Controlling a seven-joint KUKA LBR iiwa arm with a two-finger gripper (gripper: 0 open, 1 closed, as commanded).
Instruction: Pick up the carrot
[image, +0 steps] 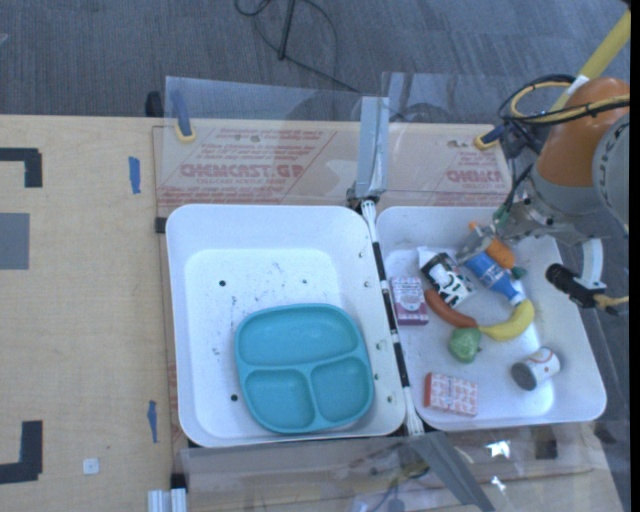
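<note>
Overhead slanted view of a pale wooden surface bearing two shallow white bins side by side. The left bin holds a light blue divided plate with three compartments, lying toward the near right corner of that bin; dark specks dot the bare floor around it.

The right bin holds a cluster of small things. The carrot, short and orange, lies in the far half of this bin, just beside and partly against a blue bottle with a white label. Nearer the middle lie a black-and-white toy, a reddish-brown sausage curved beneath it, and a yellow banana touching the sausage's right end. A green round vegetable sits just below the sausage. A small pinkish carton stands near the bin's left wall, a red patterned box lies near the front edge, and a white ball with a grey cap beside it rests toward the near right.

The arm, grey with an orange band, enters from the right. Its tool hangs over the far part of the right bin, close above the carrot and bottle. Whether the tool is spread or pressed together cannot be told at this scale, and nothing is clearly seen between its tips.
</note>
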